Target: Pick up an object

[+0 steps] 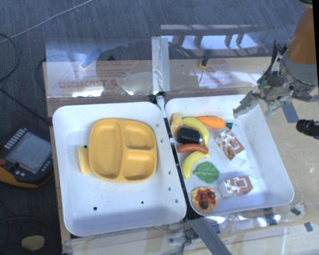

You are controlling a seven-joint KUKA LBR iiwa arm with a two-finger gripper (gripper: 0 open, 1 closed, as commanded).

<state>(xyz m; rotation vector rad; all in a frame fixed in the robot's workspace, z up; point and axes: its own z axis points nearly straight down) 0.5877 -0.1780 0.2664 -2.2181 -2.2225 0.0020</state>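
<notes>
Yellow bananas (195,128), carrot (211,122), leaf (207,171) crowd right bin (272,165); tool (264,100) above rim, grip state unclear.

the two bins (78,213) are white. the divided tray (121,149) is mustard yellow. the bananas (195,128) are yellow, the carrot (211,122) orange, the leaf (206,171) green, the sausage (192,148) reddish-brown, and two packets (229,144) white with red-brown print.

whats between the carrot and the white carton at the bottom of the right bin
In the camera view, a small red-and-white packet lies between the carrot and the white carton. The rest of that stretch is bare floor of the right bin.
</notes>
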